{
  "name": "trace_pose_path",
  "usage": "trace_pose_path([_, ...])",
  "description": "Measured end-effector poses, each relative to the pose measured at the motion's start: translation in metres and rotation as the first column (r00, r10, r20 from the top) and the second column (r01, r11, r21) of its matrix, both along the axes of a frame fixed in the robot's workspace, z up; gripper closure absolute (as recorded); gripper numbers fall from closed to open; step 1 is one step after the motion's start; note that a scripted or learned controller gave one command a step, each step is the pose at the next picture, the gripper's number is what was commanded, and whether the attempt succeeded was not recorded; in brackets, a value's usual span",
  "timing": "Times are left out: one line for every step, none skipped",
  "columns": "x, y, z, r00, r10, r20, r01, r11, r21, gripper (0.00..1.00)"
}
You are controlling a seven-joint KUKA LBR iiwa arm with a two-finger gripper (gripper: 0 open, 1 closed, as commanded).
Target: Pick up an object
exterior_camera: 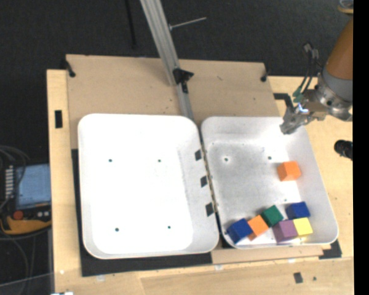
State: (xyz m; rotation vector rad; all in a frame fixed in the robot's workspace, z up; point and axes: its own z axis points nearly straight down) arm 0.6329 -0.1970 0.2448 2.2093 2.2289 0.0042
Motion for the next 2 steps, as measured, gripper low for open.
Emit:
trace_pose_path([-0.005, 0.047, 0.009, 1.000, -0.002, -0.003, 0.002, 1.000, 0.001, 1.00])
trace_pose_path([-0.020, 0.097, 0.016, 1.000, -0.002, -0.003, 0.002, 1.000, 0.002, 1.00])
